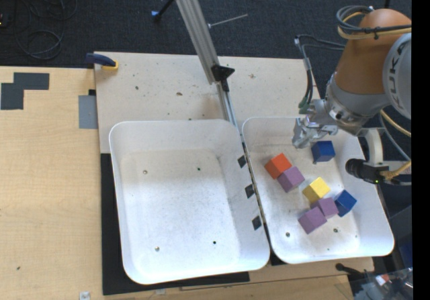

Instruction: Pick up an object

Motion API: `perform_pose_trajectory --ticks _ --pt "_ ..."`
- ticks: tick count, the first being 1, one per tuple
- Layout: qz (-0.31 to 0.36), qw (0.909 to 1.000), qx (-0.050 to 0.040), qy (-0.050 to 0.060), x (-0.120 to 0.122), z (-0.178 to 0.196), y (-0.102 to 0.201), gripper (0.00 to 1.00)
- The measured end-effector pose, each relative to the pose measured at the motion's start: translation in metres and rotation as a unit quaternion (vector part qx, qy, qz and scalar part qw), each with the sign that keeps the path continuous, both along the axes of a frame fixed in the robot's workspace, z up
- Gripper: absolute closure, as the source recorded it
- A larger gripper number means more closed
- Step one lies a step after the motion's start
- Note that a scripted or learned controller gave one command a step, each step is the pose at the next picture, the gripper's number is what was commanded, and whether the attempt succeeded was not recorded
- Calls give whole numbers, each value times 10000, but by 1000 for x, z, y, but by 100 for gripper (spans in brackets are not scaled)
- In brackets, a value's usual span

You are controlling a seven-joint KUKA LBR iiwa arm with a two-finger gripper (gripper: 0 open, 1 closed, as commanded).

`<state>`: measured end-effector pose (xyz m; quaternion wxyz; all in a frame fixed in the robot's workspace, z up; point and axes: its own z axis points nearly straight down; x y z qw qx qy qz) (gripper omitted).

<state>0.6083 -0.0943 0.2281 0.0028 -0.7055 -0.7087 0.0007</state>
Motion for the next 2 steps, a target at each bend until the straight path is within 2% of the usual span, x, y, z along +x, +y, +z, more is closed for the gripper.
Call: perform_pose_trajectory --ticks 2 --pt "0 10000 -3 9 -22 -18 98 100"
